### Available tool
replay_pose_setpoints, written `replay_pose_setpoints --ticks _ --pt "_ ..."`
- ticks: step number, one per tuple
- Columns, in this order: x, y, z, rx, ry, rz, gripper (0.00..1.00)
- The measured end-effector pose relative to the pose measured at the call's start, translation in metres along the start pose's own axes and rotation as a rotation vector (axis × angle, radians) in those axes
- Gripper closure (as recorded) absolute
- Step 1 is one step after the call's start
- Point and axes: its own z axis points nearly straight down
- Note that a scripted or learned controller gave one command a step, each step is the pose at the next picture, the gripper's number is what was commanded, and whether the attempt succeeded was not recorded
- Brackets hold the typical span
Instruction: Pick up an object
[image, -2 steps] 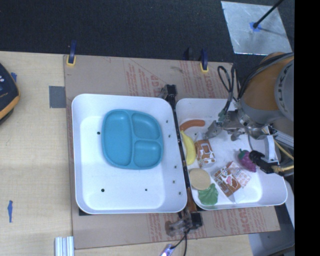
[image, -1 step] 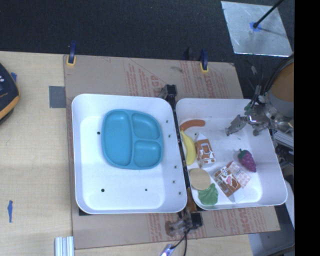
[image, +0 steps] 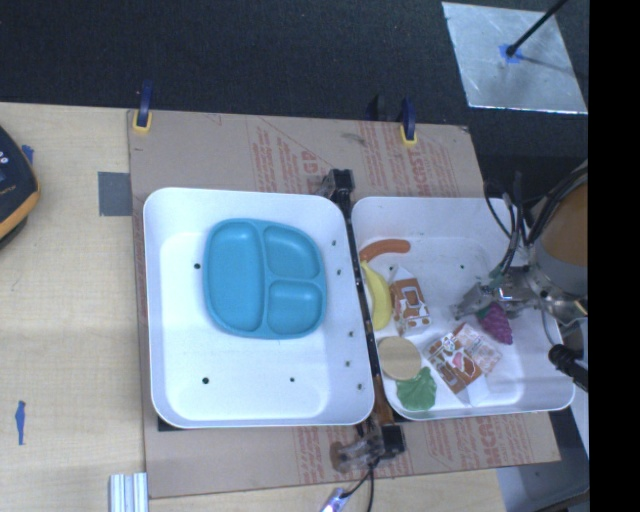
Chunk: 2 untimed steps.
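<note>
The gripper (image: 497, 297) sits low in the right bin (image: 450, 215), at its right side, entering from the view's right. Its metal fingers (image: 478, 297) appear spread toward the left, but they are small and partly blurred; whether they are released or clenched cannot be told. A purple grape cluster (image: 497, 324) lies directly below the fingertips, touching or nearly touching them; no contact between both fingers and the cluster can be confirmed. The wrist and arm (image: 565, 235) are cut off by the frame's right side, and black cables (image: 505, 225) loop above the fingers.

Below and left of the fingers lies a red-and-white packet (image: 462, 358), tilted. Farther left lie a brown-and-white carton (image: 409, 305), a yellow banana (image: 377, 295) along the bin's left wall, and an orange sausage (image: 384, 247) above the banana. Below these sit a tan round disc (image: 399, 357) and a green leafy item (image: 417, 390), touching each other; their exact nature is hard to make out.

Well to the left of the fingers, the left bin (image: 180, 400) holds a blue divided plate (image: 265, 278) with three compartments.

Both bins rest on a brown cardboard sheet (image: 250, 150) with red print, held by two clamps (image: 143, 110) at its far edge. The sheet lies on a light wooden bench (image: 60, 330). A yellow-and-black device (image: 15, 190) is cut off at the left edge. Dark carpet (image: 250, 50) lies beyond the bench, with a grey floor patch (image: 515, 55) at upper right.
</note>
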Motion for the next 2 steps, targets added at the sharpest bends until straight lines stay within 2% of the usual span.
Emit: replay_pose_setpoints --ticks 1,2 --pt "-0.001 0.0 -0.011 0.0 -0.002 -0.003 1.0" --pt "0.12 0.027 -0.043 -0.002 0.0 -0.003 1.0"
